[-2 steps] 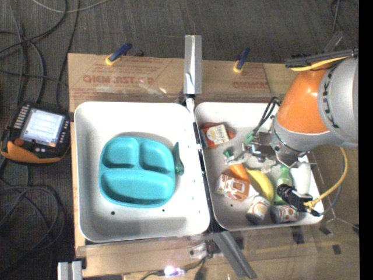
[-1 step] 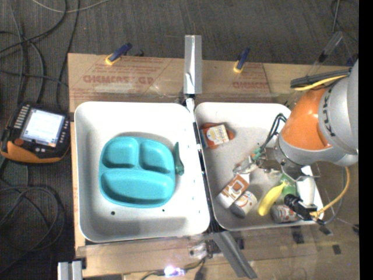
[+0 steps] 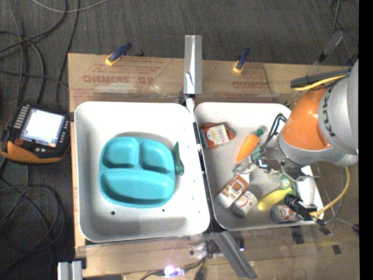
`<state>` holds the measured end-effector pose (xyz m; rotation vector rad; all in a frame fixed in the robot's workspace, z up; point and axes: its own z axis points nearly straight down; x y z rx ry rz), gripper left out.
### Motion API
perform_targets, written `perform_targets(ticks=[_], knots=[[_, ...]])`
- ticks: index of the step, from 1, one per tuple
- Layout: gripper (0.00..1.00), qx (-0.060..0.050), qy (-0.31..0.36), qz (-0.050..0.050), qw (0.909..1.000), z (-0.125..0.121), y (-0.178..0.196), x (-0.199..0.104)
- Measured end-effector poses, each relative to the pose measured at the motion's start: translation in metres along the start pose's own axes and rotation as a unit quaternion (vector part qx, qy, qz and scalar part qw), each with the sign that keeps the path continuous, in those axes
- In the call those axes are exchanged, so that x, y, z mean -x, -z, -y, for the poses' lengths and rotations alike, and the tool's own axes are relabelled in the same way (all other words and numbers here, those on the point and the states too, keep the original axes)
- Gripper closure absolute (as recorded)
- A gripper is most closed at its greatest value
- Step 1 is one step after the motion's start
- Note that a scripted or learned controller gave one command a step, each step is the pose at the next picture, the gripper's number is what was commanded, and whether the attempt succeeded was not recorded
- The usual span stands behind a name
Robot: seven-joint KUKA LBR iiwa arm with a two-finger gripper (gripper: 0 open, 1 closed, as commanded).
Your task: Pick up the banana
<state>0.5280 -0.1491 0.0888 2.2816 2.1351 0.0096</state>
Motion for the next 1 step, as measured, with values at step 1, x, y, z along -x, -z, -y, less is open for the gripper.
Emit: perform_targets(ticks=[1], knots=[[0.0,-0.009,0.072,-0.012,0.9973,0.0378,0.0238,0.0371]])
